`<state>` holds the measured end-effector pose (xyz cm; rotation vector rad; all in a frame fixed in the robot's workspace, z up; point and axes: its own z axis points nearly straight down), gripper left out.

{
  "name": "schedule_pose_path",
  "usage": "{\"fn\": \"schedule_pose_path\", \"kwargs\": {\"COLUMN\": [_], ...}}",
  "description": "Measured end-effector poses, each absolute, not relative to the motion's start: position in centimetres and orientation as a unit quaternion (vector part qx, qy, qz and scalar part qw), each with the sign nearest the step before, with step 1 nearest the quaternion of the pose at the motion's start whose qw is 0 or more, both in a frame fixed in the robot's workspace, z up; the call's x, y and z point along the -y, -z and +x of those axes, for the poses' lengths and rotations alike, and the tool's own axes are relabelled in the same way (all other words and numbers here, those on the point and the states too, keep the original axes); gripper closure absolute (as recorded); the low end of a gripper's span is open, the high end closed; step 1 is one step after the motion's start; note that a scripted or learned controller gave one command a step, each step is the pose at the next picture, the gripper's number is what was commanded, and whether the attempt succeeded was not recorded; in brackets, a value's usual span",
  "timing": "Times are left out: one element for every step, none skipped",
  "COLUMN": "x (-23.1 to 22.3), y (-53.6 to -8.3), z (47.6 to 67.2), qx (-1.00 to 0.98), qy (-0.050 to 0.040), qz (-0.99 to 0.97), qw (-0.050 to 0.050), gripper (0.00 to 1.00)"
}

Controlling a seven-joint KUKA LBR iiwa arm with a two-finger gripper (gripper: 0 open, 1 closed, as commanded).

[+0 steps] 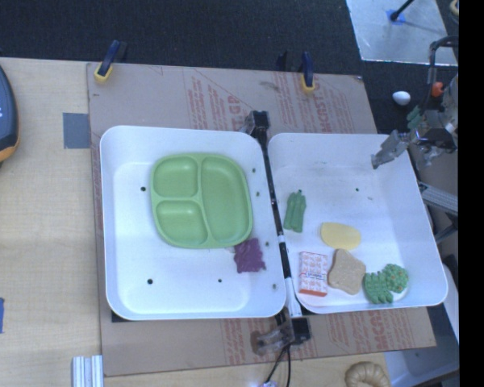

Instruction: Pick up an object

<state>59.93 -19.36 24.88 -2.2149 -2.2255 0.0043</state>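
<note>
Right bin (403,208) holds a green pickle (295,211), long axis upright in view; claw (385,155) state unclear.

Both bins (129,297) look like smooth, slightly glossy white plastic. The green plate (202,200) is matt plastic. The bench (40,240) is pale wood; the board (347,103) is brown printed cardboard.
</note>
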Motion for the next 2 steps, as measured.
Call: {"fn": "schedule_pose_path", "kwargs": {"x": [7.4,9.5], "y": [-18.8,-14.4], "z": [58.3,54.5], "qx": [0.713,0.708], "qy": [-0.0021,-0.0038], "qz": [-0.701,-0.706], "qw": [0.006,0.004], "gripper": [0.00,0.00]}}
